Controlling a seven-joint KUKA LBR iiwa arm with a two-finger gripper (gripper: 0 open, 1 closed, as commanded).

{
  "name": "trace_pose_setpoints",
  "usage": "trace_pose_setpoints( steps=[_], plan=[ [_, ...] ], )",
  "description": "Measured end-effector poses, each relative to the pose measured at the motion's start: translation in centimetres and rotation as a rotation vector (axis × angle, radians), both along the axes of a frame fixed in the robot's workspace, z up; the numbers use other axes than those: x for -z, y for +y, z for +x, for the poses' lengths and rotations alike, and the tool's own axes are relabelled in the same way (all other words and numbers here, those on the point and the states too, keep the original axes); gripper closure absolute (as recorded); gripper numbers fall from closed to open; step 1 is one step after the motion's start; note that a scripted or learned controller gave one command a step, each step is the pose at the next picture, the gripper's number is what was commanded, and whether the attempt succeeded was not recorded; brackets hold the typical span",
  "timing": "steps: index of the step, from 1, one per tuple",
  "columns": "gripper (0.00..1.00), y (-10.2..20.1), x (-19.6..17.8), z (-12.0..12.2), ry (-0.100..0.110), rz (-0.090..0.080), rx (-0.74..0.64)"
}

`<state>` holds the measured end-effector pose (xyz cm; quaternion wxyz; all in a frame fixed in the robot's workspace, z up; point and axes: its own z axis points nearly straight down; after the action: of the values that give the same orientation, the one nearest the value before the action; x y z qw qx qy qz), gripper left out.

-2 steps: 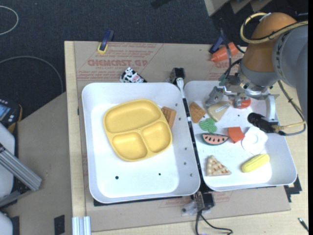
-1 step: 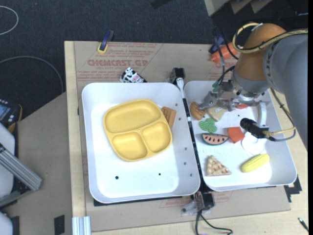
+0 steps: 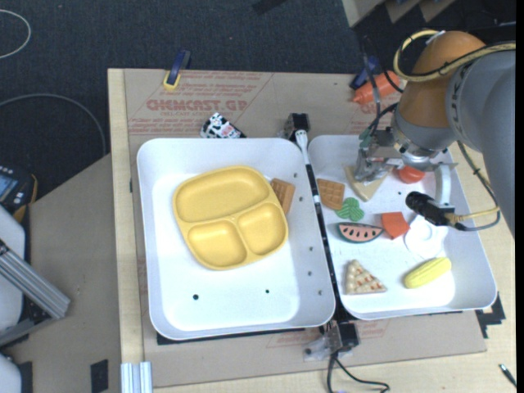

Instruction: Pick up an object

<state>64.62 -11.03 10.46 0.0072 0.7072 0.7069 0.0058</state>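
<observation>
Grey arm bent down into right bin, pincer low over cheese wedge, grip state unclear.

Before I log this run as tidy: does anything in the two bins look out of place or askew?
One thing: a waffle-like brown piece in the left bin sits wedged against the yellow divided plate by its right rim, tilted, apart from the other toy foods in the right bin. Nothing looks spilled or damaged.

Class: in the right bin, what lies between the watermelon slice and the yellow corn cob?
In the camera view, bare white bin floor lies between the watermelon slice and the corn cob; the pizza slice sits just below that line.
</observation>
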Motion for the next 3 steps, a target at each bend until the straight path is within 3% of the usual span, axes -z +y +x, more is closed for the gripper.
trace_pose_setpoints(
  steps=[2,3],
  plan=[
    [1.00,0.6,-12.2,-0.2,0.011,0.001,-0.001],
    [1.00,0.7,-12.1,-0.2,0.015,0.001,-0.002]
  ],
)
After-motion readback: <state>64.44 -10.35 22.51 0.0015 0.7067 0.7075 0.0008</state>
